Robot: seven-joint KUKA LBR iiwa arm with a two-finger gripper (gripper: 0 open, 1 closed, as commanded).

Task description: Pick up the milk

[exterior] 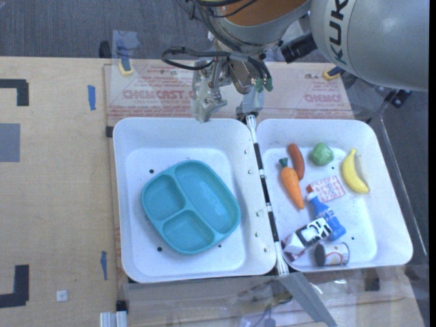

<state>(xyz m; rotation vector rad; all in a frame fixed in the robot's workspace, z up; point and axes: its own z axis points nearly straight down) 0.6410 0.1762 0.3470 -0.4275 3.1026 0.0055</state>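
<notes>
Near edge of right bin: a small white cup (332, 254) lies on its side against the front wall, just beside the milk.
Milk: a small carton (315, 232) with black-and-white cow patches and a blue end, lying on its side in the front part of the right bin (388, 182), tilted, well apart from the gripper.
Other things in right bin: an orange carrot (291, 184) and a reddish sausage (296, 159) lie side by side near the bin's left wall; a green round item (321, 154) sits at the back; a yellow banana (353, 172) lies toward the right wall; a pink-and-white packet (328, 188) lies between the carrot and the banana, with a blue-capped thing just below it that touches the milk.
Left bin: the left bin (136, 155) holds a teal divided plate (191, 206) with three compartments, set at a slant.
Gripper: the gripper (228, 106) hangs above the back rims where the two bins meet, over the cardboard (157, 94).
Fingers: spread apart, with nothing between them.
Arm: the grey arm (371, 26) with its orange band enters from the upper right.
</notes>
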